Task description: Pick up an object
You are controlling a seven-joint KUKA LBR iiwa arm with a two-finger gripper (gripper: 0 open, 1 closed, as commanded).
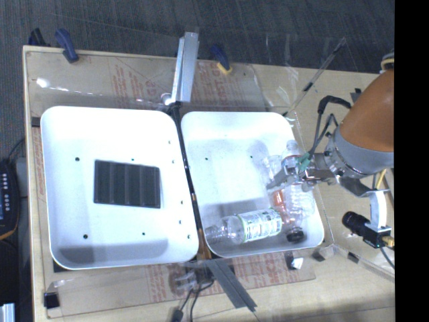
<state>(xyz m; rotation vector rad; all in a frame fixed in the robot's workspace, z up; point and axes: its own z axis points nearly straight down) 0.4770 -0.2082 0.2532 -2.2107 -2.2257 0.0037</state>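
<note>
Two white bins (110, 123) sat on my bench. My gripper (300, 173) hung over the right bin's far side; I couldn't tell its state. A clear bottle (248, 225) lay down-left of it, long axis crosswise.

Wooden bench (100, 72) on dark carpet (201, 5)

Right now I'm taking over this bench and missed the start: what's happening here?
The grey arm with the orange band reaches in over the right white bin, its gripper low at the bin's right side among clear plastic bottles. One clear bottle with a white label lies on its side near the front wall. The left white bin holds a flat dark ridged rectangle.
</note>
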